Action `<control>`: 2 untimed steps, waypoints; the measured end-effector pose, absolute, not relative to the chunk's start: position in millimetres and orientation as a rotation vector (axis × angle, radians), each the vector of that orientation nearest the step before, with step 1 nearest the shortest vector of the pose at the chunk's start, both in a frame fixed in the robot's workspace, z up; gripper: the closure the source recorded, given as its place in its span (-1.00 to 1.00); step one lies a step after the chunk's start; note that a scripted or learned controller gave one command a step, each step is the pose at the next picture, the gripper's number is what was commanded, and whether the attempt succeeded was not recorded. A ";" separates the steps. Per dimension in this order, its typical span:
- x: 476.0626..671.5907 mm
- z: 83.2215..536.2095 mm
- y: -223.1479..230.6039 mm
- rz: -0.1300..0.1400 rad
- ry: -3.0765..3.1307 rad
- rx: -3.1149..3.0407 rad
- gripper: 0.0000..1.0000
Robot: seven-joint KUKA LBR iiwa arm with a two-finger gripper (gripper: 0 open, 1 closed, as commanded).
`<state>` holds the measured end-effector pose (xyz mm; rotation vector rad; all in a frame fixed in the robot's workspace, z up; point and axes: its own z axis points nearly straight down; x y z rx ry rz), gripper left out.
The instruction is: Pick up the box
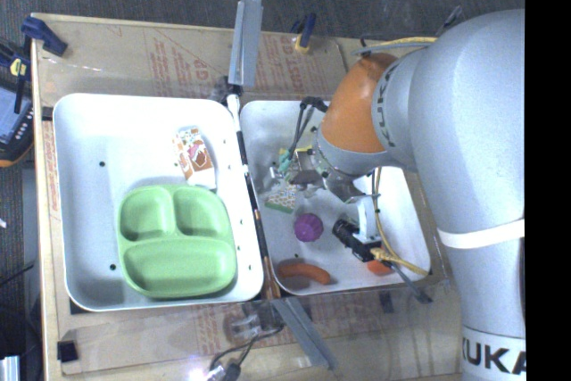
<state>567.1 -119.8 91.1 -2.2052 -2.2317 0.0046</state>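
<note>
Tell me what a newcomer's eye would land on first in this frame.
The big grey arm with its orange band, reaching over the right bin, dominates. Next comes the green divided tray in the left bin, with a small printed box above it. A purple ball lies in the right bin.

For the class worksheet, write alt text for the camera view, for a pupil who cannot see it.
A grey robot arm reaches from the right into the right bin, above a purple ball and an orange sausage-shaped toy. In the left bin, a small printed box lies beside a green divided tray.
</note>
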 end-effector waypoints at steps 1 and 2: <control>566.9 100.6 -119.8 0.008 -2.234 -2.200 1.00; 601.3 192.1 -63.5 0.001 -2.650 -1.687 1.00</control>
